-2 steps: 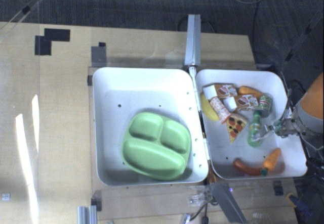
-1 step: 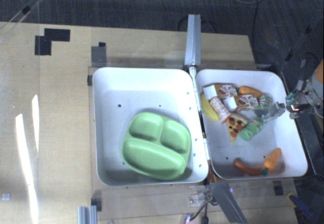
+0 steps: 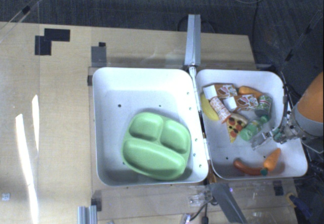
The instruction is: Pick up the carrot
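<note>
Two shallow white bins are seen from above, set side by side on a pale wooden tabletop (image 3: 61,132). The left bin (image 3: 106,91) is occupied by a green sectioned plate (image 3: 157,144), which lies toward the bin's front edge. The right bin (image 3: 273,82) is crowded along its back half with toy food: a yellow banana (image 3: 208,108) by the left wall, a pizza slice (image 3: 235,125) just beside it, several small printed packets (image 3: 239,97) near the back edge, and a green bottle (image 3: 251,129) toward the middle. The carrot (image 3: 272,160), orange with a green tip, is found near the front right corner of the right bin, lying tilted on the bin floor. A red sausage (image 3: 248,168) is laid just beside it along the front edge. The grey arm, marked with an orange band (image 3: 313,101), is brought in over the right wall of the right bin. The tool (image 3: 273,136) is placed low over the bin floor, just behind the carrot and next to the green bottle. Whether the tool is released or clenched cannot be told, and nothing can be seen held in it.
</note>
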Controlling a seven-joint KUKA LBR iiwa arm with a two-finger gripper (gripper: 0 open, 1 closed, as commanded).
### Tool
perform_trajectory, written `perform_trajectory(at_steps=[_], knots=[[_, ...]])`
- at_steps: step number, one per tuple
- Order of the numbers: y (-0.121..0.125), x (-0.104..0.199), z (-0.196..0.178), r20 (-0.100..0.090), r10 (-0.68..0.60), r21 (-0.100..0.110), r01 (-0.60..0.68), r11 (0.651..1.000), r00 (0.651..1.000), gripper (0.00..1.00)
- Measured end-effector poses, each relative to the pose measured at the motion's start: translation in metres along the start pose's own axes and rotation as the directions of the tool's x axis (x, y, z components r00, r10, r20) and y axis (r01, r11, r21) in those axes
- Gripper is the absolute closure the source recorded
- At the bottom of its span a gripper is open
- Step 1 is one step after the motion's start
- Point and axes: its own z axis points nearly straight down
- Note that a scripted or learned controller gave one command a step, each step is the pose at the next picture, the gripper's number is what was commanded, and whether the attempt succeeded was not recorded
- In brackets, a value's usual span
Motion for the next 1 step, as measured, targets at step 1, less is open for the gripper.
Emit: perform_trajectory(at_steps=[1], knots=[[-0.0022, 0.0029, 0.012, 0.007, -0.232, -0.007, 0.232, 0.973, 0.973, 0.0]])
